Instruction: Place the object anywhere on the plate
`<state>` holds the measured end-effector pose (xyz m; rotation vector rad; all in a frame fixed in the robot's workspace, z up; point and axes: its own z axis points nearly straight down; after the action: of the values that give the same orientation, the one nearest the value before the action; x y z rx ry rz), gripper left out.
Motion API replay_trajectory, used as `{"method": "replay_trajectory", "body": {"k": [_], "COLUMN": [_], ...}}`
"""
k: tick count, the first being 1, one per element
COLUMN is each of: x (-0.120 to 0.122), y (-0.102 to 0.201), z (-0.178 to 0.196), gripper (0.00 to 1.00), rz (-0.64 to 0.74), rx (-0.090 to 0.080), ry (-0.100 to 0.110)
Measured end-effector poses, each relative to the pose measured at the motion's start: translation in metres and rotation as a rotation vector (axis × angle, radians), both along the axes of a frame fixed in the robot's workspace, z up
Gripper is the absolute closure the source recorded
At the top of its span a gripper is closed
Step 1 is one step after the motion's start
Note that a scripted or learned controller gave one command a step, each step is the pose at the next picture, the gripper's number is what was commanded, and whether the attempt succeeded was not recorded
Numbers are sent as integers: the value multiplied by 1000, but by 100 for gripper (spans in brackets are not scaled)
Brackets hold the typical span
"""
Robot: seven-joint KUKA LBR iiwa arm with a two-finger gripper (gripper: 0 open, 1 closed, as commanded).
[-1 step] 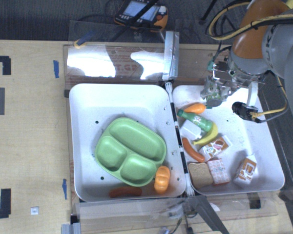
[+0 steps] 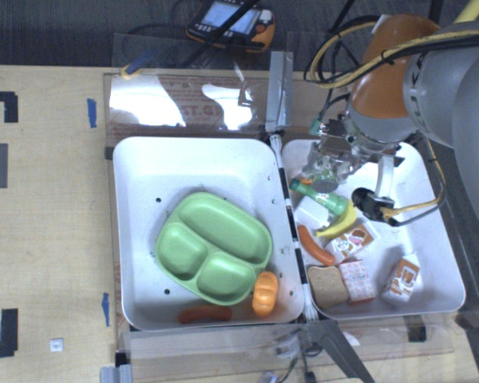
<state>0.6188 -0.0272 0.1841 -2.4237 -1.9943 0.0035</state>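
Note:
A green divided plate (image 2: 214,248) lies in the left bin (image 2: 144,174), tilted toward the front right. My gripper (image 2: 326,172) hangs over the back left part of the right bin (image 2: 443,238). It is just above a green and white toy (image 2: 321,198) that lies beside a yellow banana (image 2: 341,220). I see nothing held in the gripper. An orange toy fruit (image 2: 264,292) rests against the plate's front right edge, and a red sausage (image 2: 205,315) lies at the left bin's front wall.
The right bin also holds a red hot dog (image 2: 314,246), a bread slice (image 2: 327,286), a pink wafer (image 2: 357,281), a snack packet (image 2: 356,242) and a small carton (image 2: 403,278). A black cable end (image 2: 370,203) dangles from the wrist. A divider wall (image 2: 283,206) separates the bins.

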Motion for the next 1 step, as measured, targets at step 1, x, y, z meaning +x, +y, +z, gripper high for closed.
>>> {"method": "replay_trajectory", "body": {"k": [1], "x": [-51], "y": [77], "z": [0], "gripper": [100], "rz": [-57], "rx": [0], "ry": [1]}}
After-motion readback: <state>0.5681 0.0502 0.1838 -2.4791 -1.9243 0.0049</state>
